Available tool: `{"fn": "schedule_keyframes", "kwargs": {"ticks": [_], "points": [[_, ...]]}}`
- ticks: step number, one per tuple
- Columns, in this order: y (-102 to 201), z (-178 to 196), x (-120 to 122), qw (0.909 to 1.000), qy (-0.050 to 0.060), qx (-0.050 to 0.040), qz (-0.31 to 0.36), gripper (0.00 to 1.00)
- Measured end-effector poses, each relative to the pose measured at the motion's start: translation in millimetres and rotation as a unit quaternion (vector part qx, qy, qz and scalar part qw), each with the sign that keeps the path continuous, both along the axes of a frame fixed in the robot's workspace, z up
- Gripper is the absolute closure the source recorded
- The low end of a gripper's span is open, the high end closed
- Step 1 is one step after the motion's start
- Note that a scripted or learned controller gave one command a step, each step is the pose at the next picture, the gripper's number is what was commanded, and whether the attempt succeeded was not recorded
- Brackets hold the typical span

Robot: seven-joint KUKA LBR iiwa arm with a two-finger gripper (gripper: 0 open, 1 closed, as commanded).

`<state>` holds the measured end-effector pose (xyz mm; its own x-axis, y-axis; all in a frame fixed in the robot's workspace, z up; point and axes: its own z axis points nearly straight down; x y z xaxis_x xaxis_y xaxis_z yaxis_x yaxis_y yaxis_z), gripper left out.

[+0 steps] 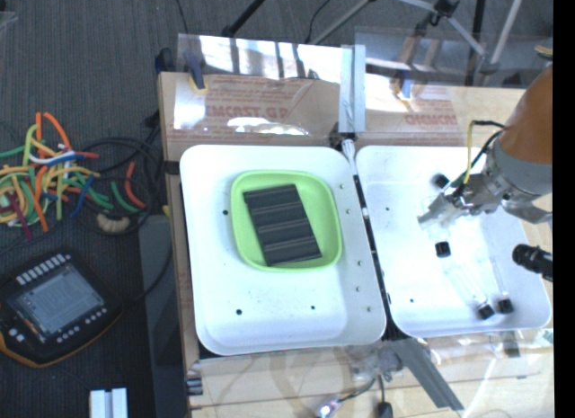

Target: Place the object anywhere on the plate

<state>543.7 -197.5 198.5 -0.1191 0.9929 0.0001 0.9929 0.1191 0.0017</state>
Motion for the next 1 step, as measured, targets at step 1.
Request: {"fn": "schedule_keyframes", "kwargs": {"ticks": [1], "points": [[-0.1, 0.0, 0.0, 1.0000, 0.000, 0.0000, 0.000, 0.00]]}}
